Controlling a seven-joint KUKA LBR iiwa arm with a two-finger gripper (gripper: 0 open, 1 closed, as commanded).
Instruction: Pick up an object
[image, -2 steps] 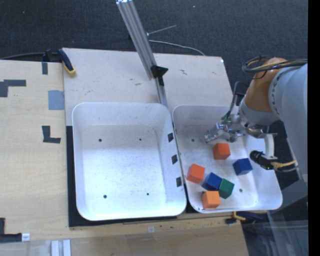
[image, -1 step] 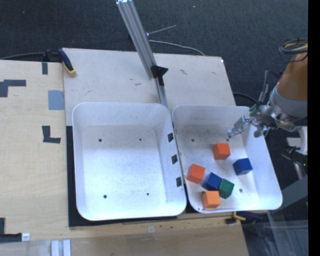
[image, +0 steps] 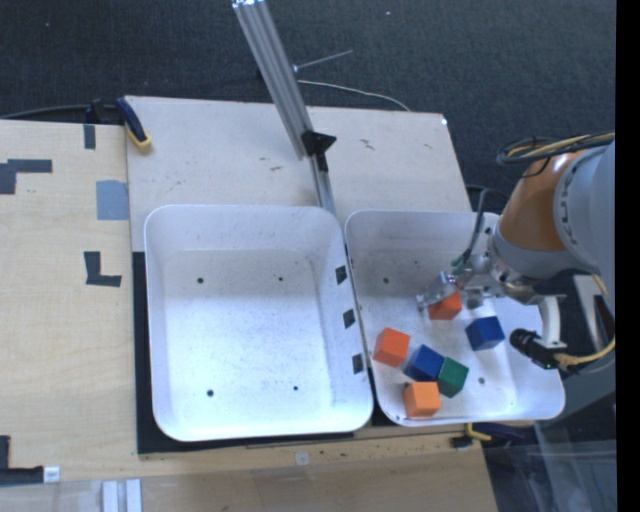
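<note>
The two-finger gripper (image: 446, 297) pinched a small red-orange cube (image: 445, 307) mid-bin in the right white bin (image: 400, 228), well apart from its walls.

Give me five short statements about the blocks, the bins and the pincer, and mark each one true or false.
1. All the small coloured blocks lie in the right shallow white bin. True.
2. The pincer hangs above the left shallow white bin. False: it is over the right bin, at a red-orange block.
3. The green cube touches a dark blue cube. True.
4. There are two green blocks. False: only one is green.
5. An orange cube lies nearest the bin's front edge. True.
</note>
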